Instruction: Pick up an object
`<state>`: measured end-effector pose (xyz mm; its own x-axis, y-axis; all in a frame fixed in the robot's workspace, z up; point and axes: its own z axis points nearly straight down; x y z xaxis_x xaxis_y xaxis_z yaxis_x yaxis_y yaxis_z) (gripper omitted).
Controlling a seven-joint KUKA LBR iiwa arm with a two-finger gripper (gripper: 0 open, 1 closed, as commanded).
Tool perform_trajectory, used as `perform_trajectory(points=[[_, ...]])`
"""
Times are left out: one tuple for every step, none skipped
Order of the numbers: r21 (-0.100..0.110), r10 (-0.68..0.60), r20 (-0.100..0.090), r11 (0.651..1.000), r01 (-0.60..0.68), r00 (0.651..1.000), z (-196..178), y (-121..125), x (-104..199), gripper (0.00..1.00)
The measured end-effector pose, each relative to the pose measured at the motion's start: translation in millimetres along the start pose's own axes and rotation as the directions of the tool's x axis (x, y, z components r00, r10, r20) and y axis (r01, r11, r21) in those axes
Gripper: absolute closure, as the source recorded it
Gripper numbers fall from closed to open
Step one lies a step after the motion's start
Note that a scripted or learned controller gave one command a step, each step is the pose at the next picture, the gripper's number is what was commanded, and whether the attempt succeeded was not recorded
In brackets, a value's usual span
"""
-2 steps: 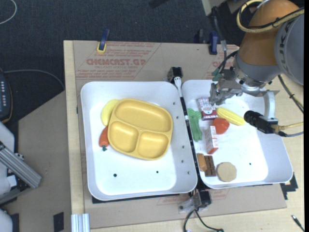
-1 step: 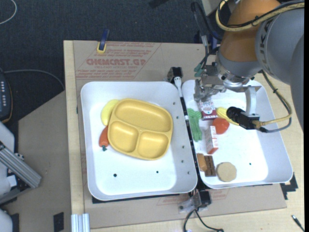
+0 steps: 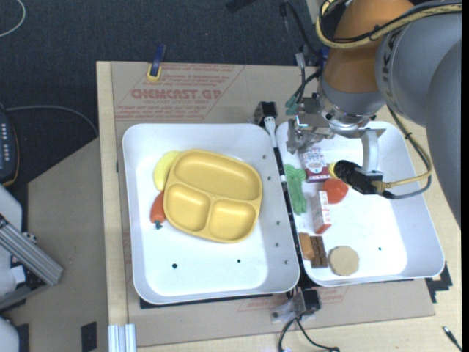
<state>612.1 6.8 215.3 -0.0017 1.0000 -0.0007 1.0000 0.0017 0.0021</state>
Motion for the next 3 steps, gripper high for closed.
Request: perform_trajectory(points=[[-0.002, 0.002, 0.0, 1.0, -0.002, 1.0, -13, -2, -8, 1.0], [0.001, 0.0, 0.0, 1.0, 0.0, 1.0, -1, 4, 7, 1.0], [-0.002, 0.002, 0.0, 1.0, -0.002, 1.0, -20, 2, -1, 1.0]])
